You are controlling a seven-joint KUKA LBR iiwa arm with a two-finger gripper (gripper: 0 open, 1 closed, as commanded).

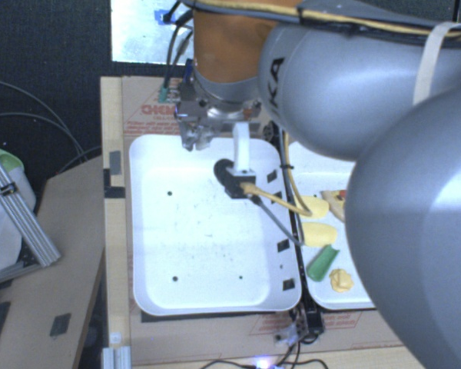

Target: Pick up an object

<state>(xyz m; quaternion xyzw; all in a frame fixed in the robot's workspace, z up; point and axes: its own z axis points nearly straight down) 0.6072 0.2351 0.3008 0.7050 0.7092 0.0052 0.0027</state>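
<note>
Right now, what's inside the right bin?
The right bin shows several yellow pieces and a green piece along the side nearest the left bin. The arm covers the rest; anything there can't be seen.

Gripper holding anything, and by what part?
Nothing visibly held: the gripper is over the far edge of the left bin; the green piece lies in the right bin.

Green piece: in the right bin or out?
In: the green piece lies on the right bin floor, just inside its left wall.
</note>
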